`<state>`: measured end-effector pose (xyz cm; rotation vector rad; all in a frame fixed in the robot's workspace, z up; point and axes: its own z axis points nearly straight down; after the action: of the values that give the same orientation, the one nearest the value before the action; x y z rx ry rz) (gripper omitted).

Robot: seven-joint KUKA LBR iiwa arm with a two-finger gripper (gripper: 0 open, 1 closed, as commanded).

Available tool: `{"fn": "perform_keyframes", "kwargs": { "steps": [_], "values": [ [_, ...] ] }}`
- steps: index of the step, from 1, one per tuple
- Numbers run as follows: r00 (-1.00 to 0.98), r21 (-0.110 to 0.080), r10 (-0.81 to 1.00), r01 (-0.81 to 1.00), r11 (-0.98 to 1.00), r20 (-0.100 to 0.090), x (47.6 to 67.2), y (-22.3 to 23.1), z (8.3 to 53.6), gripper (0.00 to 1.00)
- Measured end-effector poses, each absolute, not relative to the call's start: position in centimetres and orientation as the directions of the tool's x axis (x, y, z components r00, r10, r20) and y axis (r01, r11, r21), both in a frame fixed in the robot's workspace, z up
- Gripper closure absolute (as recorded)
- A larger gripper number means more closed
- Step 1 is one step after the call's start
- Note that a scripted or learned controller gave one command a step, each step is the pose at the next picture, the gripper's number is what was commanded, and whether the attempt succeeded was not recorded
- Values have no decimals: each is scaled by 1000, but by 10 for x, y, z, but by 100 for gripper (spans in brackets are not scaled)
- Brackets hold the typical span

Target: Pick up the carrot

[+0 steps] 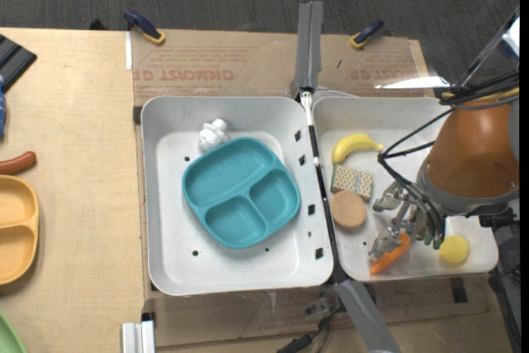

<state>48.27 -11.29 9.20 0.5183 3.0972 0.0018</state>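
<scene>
Carrot (389,255) lies on right bin (413,270) floor, end effector (393,237) directly over it; finger state indeterminable. Lift outstanding.

Bright, even light from overhead. The white bins (240,116) nearly wash out, with soft, short shadows under the blue plate (240,192). Glare streaks the cardboard (397,78) at upper right. Focus is slightly soft throughout.
</scene>
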Motion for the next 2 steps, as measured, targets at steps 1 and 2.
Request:
{"fn": "perform_keyframes", "kwargs": {
  "steps": [1, 2],
  "values": [
    [-905, 1, 425, 425, 905, -3, 478, -180, 92, 0],
    [-904, 4, 428, 428, 904, -6, 480, -180, 102, 100]
  ]
}}
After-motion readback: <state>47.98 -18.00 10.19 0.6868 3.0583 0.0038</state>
